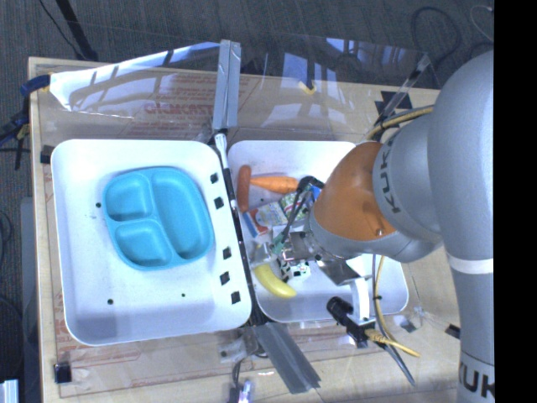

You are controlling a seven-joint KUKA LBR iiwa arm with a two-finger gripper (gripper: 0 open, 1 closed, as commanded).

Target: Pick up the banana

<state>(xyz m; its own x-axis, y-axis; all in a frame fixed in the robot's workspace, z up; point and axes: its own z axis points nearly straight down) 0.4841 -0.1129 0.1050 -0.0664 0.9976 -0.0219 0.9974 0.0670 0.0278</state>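
Small curved yellow plastic banana (275, 281) lies flat on floor of right white bin, near its front-left corner, close to the divider w/ the left bin. Runs diagonally, upper-left to lower-right. Upper end sits just beside/under the arm's wrist hardware; rest fully visible.

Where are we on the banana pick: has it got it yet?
Done: the arm has reached into the right bin, and the end effector is low, right above the banana. In hand: nothing that I can confirm; the banana lies on the bin floor near the left wall, beside the end effector. Left: grasping and lifting it. The blue tray sits in the left bin.
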